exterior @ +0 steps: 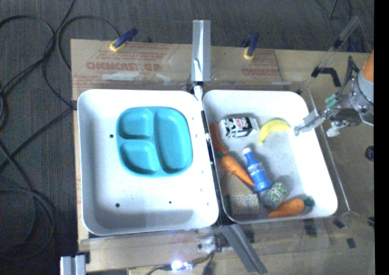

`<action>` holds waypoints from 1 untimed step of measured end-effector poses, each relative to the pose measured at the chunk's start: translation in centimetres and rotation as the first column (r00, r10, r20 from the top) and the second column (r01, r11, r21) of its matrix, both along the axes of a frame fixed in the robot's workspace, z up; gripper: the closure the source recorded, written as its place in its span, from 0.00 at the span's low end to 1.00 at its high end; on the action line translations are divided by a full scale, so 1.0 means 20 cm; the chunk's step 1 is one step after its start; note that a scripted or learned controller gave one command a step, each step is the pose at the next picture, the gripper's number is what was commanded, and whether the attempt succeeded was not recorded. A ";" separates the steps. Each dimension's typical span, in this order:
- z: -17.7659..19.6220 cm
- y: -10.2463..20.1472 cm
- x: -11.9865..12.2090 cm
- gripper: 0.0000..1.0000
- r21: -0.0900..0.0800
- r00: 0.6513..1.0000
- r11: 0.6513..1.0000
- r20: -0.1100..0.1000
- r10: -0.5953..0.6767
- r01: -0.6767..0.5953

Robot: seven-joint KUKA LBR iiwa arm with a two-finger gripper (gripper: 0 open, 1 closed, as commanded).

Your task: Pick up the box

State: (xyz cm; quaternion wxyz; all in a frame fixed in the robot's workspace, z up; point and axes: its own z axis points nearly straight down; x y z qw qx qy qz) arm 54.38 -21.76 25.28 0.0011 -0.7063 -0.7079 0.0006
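Box (236,126): small carton, black-and-white cow-patch print, lying on its side on the floor of the right bin (316,164). Long axis runs roughly left-right across the view, tilted very slightly; one end faces the divider between bins, the other faces the end effector. Which end is the top cannot be resolved. It sits in the far half of the bin, well to the left of the end effector and nothing grips it.

End effector (333,119): at the right bin's right rim, level with the box, with a pale finger-like part reaching left over the rim. Whether it is open or closed cannot be told; nothing is visibly held.

Between box and end effector: banana (275,128), yellow, curved, just beside the box's right end, near the finger-like part.

Nearer the camera than the end effector, left of it: blue bottle (256,172) with white cap, lying at a diagonal; orange carrot (237,170) just beside it, near the divider; a second carrot (287,207) along the near wall; a green patterned can (275,192) between bottle and that carrot; a woven-look packet (243,202) at the near left.

Far left of the end effector: left bin (97,207) holding a teal three-compartment tray (155,140). Both bins rest on the bench (91,61).
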 end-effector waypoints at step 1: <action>-0.82 0.21 0.13 0.00 -0.003 0.999 0.999 0.007 -0.050 0.050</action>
